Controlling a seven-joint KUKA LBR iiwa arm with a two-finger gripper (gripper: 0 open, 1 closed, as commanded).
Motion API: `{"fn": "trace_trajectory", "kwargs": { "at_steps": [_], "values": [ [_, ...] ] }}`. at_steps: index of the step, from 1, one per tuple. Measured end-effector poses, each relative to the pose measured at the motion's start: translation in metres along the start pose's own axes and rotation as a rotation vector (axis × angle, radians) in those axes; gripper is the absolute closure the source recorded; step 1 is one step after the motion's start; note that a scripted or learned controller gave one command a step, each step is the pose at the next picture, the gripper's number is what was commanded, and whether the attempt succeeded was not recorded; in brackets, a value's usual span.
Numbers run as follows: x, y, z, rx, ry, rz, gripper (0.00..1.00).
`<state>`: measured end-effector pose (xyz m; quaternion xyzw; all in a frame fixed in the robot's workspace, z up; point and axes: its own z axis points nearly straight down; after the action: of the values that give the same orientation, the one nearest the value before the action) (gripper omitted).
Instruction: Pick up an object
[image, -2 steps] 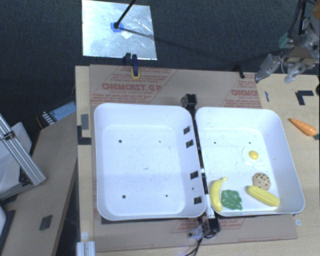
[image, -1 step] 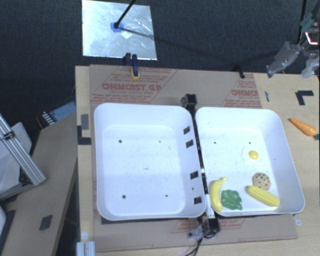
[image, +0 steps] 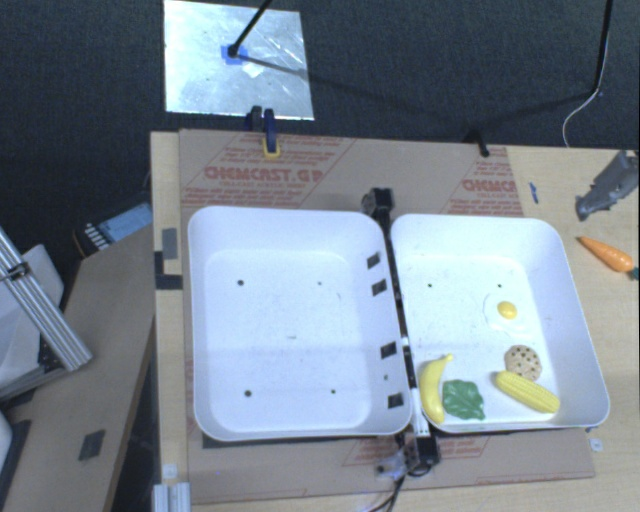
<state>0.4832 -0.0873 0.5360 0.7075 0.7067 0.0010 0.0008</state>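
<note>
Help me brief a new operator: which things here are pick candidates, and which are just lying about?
Candidates, right bin: banana, green leafy piece, corn cob, cookie, small yellow piece.

Lying about: carrot on the bench, foil sheet, clamp.

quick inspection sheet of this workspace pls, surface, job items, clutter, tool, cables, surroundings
surface: bench carries a left bin and a right bin, side by side.
job's things: all in the right bin: banana, green piece, corn cob, cookie, fried egg.
clutter: carrot on the bench, right of the bins.
grippers: tool at the right edge, above the carrot, away from the bins.
cables: black cable and white cable behind the bench.
surroundings: foil sheet on dark floor; aluminium rail at left.
</note>
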Motion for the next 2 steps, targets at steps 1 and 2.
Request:
{"fn": "trace_trajectory", "kwargs": {
  "at_steps": [1,2],
  "values": [
    [0.001,0.004,-0.011,-0.005,-0.002,-0.007,1.00],
    [0.160,0.012,0.075,0.008,0.003,-0.021,1.00]
  ]
}}
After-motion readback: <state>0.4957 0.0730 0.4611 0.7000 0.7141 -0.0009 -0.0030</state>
